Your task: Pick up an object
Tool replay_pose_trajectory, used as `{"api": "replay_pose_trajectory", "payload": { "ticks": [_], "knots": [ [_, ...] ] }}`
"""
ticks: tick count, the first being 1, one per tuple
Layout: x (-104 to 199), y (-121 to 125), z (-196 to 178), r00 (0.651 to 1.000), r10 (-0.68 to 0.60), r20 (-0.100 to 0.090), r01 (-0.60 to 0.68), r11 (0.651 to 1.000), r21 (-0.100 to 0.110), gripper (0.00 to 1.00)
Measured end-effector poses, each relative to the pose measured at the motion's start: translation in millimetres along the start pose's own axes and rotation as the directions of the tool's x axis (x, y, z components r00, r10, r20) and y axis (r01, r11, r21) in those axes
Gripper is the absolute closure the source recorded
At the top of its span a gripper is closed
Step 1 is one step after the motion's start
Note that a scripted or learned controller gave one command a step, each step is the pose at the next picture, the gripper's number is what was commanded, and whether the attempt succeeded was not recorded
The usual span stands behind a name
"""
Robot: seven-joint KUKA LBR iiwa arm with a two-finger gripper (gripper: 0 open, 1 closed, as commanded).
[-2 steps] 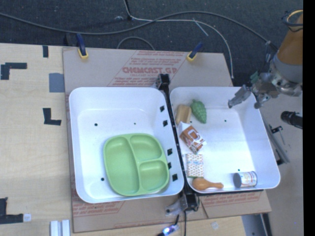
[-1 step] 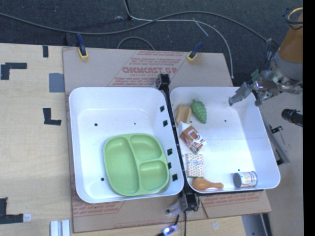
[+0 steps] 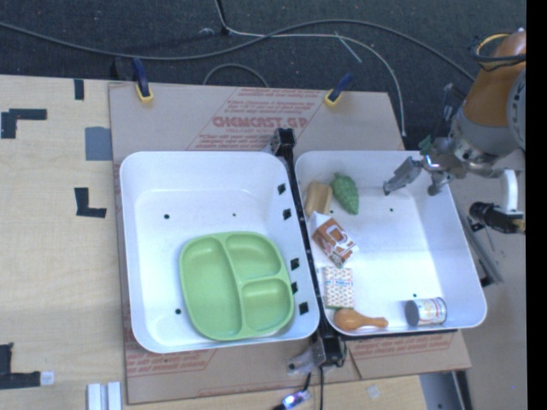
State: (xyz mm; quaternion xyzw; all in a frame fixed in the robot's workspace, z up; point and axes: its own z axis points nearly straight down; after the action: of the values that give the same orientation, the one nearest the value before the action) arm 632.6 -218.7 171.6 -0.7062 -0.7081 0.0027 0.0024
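Note:
My gripper [image 3: 416,180] hangs over the far right corner of the right bin [image 3: 444,229], its two dark fingers spread apart with nothing between them. Along the bin's left side lie a tan bread-like piece [image 3: 318,197], a green knobbly object [image 3: 346,193], a brown and white packet [image 3: 334,240] and a checked packet [image 3: 339,288]. An orange drumstick-shaped toy [image 3: 360,319] and a small can [image 3: 426,311] lie by the near wall. All of these are well apart from the gripper.
The left bin [image 3: 154,203] holds a green divided plate [image 3: 238,284]. Both bins rest on a cardboard sheet [image 3: 248,122] held by clamps. Cables run across the dark floor behind. The middle of the right bin is bare white floor.

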Motion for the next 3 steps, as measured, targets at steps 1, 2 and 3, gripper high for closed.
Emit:
{"api": "replay_pose_trajectory", "payload": {
  "ticks": [1, 2, 3],
  "knots": [
    [4, -9, 52, 1.0, 0.001, -0.001, -0.001, 1.0, 0.003, 0.0],
    [4, -9, 91, 1.0, 0.0, 0.002, 0.0, 1.0, -0.003, 0.0],
    [4, -8, 80, 1.0, -0.001, 0.003, 0.001, 1.0, -0.005, 1.0]
  ]
}}
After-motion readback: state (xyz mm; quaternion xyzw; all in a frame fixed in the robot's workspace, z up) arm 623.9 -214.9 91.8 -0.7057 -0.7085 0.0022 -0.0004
